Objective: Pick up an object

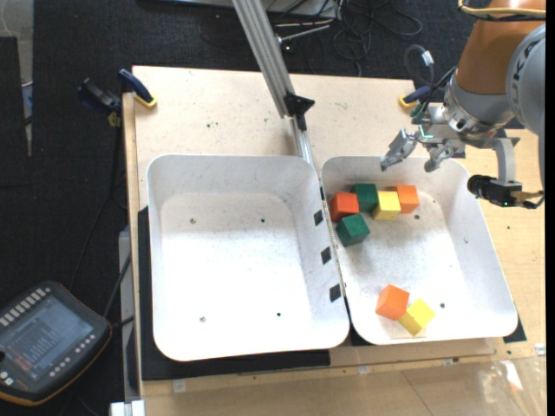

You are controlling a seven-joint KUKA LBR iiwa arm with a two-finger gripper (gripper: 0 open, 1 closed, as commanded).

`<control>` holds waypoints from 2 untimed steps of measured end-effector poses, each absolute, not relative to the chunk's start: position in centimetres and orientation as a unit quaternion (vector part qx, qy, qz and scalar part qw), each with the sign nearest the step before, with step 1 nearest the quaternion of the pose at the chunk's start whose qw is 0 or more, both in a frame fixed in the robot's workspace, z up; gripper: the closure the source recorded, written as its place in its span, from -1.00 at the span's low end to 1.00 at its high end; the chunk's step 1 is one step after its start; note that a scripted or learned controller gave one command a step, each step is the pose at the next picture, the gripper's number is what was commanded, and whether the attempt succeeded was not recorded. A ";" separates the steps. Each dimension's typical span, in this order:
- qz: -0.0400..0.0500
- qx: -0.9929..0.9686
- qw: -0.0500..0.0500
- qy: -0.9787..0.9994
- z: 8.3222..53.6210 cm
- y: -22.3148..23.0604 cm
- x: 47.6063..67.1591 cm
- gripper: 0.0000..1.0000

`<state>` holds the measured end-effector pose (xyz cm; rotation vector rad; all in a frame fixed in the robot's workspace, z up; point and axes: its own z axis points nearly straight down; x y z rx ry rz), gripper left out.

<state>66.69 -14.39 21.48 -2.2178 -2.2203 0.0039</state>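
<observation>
Gripper (422, 152) hangs over the right bin's (473, 232) far rim, jaws apart, I think, holding nothing. Blocks (375, 203) cluster just below it; an orange (392, 302) and yellow (417, 315) pair lie nearer.

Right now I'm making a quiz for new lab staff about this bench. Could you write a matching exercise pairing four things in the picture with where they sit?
Things:
1. gripper
2. lone green block
3. yellow block beside the orange block
4. blue clamp

Places:
A. near front edge of the right bin
B. back left corner of the bench
C. just in front of the row of four blocks
D. above the right bin's back edge

Pairs: 1-D, 2-C, 3-A, 4-B
</observation>
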 end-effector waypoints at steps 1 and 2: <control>0.001 -0.706 0.000 -0.708 21.7 -14.4 66.7 -1.00; 0.002 -0.707 0.002 -0.707 15.6 -14.0 66.1 -1.00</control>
